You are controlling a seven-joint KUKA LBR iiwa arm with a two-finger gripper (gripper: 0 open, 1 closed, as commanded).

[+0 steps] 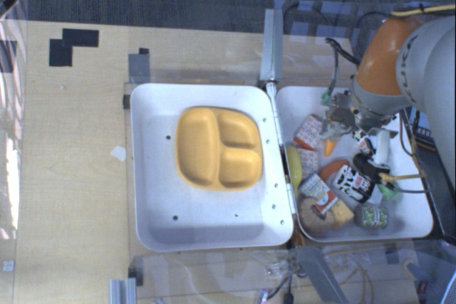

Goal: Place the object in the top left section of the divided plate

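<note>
A yellow divided plate (217, 147) lies in the left white bin (157, 217), with one long section on its left and two smaller ones on its right. All three sections are bare. The right bin (420, 224) holds a heap of toy food and packets. My gripper (333, 130) hangs low over the upper part of that heap, under the orange-banded wrist (381, 57). Right below it lies a small orange carrot-like piece (328, 147), with a red-and-white packet (308, 132) just to its left. The wrist hides how the gripper meets these items.
Also in the right bin are a yellow banana-like piece (294, 164) along the left wall, a black-and-white carton (351, 182), a bread-like piece (317, 213), a cheese-like wedge (340, 213) and a green item (371, 216). A metal divider (271, 46) separates the bins.
</note>
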